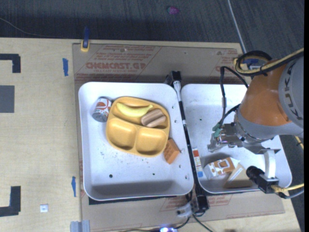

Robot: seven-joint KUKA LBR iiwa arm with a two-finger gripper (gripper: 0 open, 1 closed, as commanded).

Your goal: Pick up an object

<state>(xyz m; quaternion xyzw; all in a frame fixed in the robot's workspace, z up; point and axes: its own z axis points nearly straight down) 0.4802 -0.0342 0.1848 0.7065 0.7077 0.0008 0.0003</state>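
My gripper (221, 140) hangs over the right bin (203, 105), just above and to the left of a small white and orange carton (222, 167) that lies near the bin's front wall. Nothing shows between the gripper and the carton. In the left bin (96, 178) sits a yellow divided plate (137, 139) with a yellow banana (131, 110) and a brown sausage (153, 118) in its far compartment. A small can (101, 109) lies at the plate's far left corner. An orange-brown block (171, 152) leans at the plate's near right corner.
The grey arm with its orange band (263, 103) covers the right bin's right half. A black bar (186, 129) runs between the two bins. Cables (223, 91) hang over the right bin's far part. A black part (258, 179) sticks out near the front right corner.
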